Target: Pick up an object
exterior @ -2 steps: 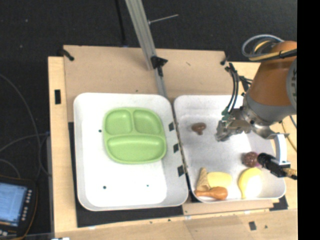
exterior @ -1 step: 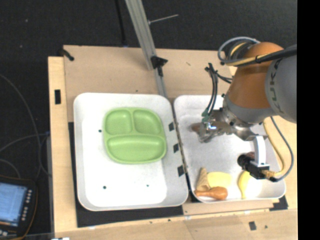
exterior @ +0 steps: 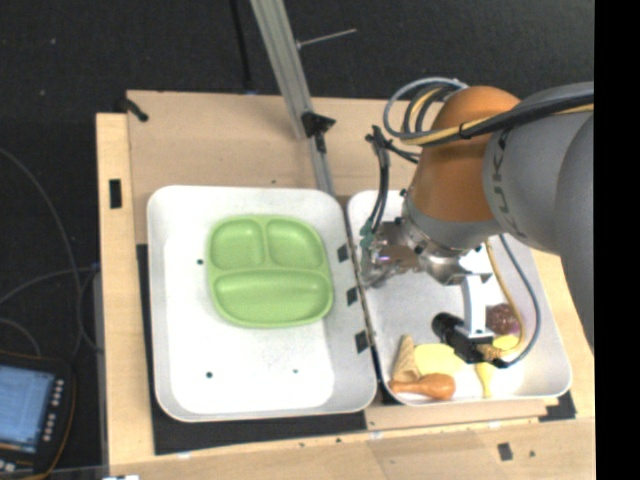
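- Camera view, writing first: pale letters (exterior: 493, 181) on the casing of the grey arm (exterior: 545, 173), at 2 o'clock of the picture, turned sideways, with only "UK" readable.
- At 8 o'clock, off the bench (exterior: 240, 143): a handheld screen (exterior: 25, 406) with a blue display, its text too small to read.
- Gripper (exterior: 378, 258) low over the left wall of the right bin (exterior: 545, 368), close to the seam between the two bins. Tucked under the orange band (exterior: 455, 173), so cannot tell whether spread or pressed together.
- Things to pick, heaped in the right bin's near corner at 5 o'clock of the gripper and apart from it: tan wedge (exterior: 405, 353), orange piece (exterior: 425, 385) just below it, pale yellow lump (exterior: 445, 358) touching both, yellow curved piece (exterior: 487, 376) further right.
- Dark red piece (exterior: 503, 318) at 4 o'clock of the gripper, near the right wall.
- Green divided plate (exterior: 270, 271), three compartments, flat in the middle of the left bin (exterior: 165, 298), at 9 o'clock of the gripper.
- In the way: arm and band covering the far half of the right bin; looped cables (exterior: 420, 103) at 12 o'clock of the band; slanted metal pole (exterior: 283, 63) running from the top edge down to the bench's far side, above the seam.
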Robot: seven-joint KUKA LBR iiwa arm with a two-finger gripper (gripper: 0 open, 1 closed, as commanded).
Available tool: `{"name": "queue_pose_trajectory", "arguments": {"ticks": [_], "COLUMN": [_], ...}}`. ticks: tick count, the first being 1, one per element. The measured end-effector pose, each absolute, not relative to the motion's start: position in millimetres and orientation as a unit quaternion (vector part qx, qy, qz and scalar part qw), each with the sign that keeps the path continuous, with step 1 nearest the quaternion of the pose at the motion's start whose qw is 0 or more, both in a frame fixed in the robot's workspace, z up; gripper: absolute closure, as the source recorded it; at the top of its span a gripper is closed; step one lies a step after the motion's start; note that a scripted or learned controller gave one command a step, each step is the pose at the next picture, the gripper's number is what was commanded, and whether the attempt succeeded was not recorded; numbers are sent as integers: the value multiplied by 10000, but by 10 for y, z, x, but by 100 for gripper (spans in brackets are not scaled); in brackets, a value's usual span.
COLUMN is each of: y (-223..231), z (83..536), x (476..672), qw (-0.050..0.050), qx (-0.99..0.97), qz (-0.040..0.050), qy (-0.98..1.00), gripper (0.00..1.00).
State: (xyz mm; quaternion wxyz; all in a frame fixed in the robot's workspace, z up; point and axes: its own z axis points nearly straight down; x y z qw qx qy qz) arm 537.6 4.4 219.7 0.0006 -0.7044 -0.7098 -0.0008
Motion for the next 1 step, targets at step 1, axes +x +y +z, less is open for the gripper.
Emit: {"name": "queue_pose_trajectory", "arguments": {"ticks": [1], "y": [655], "z": [2198], "x": [5424], "qw": [5], "qx": [-7038], "qz": [-11], "qy": [-7104], "gripper": [100]}}
